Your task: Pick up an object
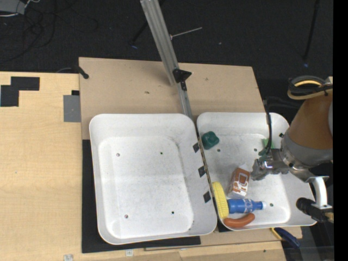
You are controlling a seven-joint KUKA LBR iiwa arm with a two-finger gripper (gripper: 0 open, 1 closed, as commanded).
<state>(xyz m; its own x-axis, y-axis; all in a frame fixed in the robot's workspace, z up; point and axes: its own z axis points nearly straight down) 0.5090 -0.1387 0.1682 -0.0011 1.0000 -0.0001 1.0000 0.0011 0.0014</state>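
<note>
The right bin (239, 125) holds several objects. A small brown and white carton (239, 181) lies near the middle. A blue bottle (244, 205) lies by the front rim, with a yellow brush (219, 199) to its left and an orange-red sausage-shaped piece (239, 220) just in front. A teal lump (210, 140) sits at the bin's left side. My gripper (261, 167) hangs low over the bin, just right of the carton, its tip close to the carton's upper right corner. Nothing shows between its fingers.
The left bin (103, 135) lies beside the right one, with black clips (202, 171) along the shared divider. A slanted metal rail (163, 42) rises behind the bins. The arm's grey and orange body (310, 135) covers the right bin's right edge. A green bit (265, 144) peeks beside the wrist.
</note>
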